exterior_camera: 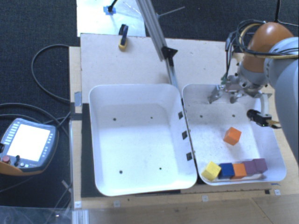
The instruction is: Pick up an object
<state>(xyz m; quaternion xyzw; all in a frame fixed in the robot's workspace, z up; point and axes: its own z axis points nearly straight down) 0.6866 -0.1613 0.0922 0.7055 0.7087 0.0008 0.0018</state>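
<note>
- The gripper (228, 93) hangs over the far end of the right bin (275, 157), close to its back wall. Two metal fingers splay downward from it with a clear gap between them, and nothing sits in that gap.
- The nearest candidate is the orange cube (232, 136). It lies alone on the bin floor, toward the near side from the jaws and only slightly to the right in this view, well apart from them.
- The cube is turned at an angle to the bin walls, and no side looks longer than another. In my judgement the jaws need to line up with a pair of its flat faces.
- Open floor lies between the jaws and the cube, with nothing in the path.
- Along the near wall sits a row of blocks touching one another: a yellow cube (211, 170), a blue cube (226, 170), a second orange block (239, 170) and two purple blocks (256, 166). They are packed tight and against the wall, so they look harder to grasp.
- The left bin (100, 125) lies beside the right one across the shared rim.
- A teach pendant (27, 144) rests off the bench at the far left, out of the way.
</note>
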